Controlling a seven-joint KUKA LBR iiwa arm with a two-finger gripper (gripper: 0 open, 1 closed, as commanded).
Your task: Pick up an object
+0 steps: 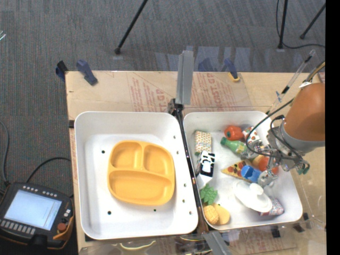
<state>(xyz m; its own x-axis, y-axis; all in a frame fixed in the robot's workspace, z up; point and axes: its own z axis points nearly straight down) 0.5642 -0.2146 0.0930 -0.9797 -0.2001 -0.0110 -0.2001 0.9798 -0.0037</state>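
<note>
The right bin point(287, 122) holds several toy foods: a red tomato point(232, 132), a green bottle point(234, 145), a pizza slice point(232, 170), a blue cup point(249, 172) and an orange piece point(260, 161). My gripper point(267, 168) hangs low over the bin's right half, just right of the blue cup and partly covering the orange piece. Nothing can be seen lifted off the bin floor.
A white dish point(254, 196) lies near the right bin's front, beside broccoli point(209, 195), corn point(211, 214) and a lemon point(223, 214). A patterned box point(202, 141) and a black-and-white item point(206, 164) lie along its left wall. The left bin point(90, 142) holds a yellow divided plate point(142, 172).
</note>
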